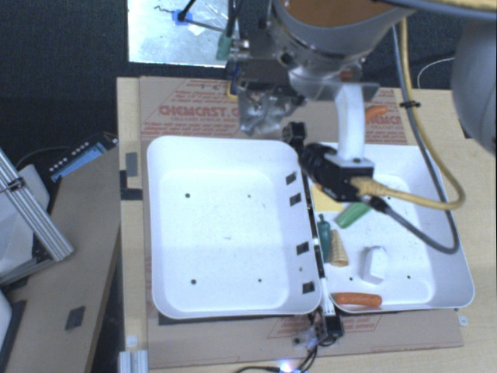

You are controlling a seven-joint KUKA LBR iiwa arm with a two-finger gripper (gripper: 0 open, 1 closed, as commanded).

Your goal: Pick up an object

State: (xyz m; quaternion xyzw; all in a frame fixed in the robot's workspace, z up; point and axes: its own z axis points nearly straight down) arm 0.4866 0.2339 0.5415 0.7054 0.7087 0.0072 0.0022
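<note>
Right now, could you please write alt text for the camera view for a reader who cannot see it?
A grey robot arm reaches from the right over the far edge of two shallow white bins. The right bin contains a green piece, a tan cone, a white block and an orange carrot-like piece. The left bin sits beside it.

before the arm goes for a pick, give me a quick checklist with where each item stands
1. Objects available in the right bin: ok. A green piece, a cone, a white block and an orange carrot lie there.
2. Objects spaced apart: ok, though the cone sits close to the divider.
3. Gripper over a target: not ok, it sits above the bins' far edge.
4. Finger state: cannot tell.
5. Yellow cable clear of the objects: not ok, it crosses the bin near the green piece.
</note>
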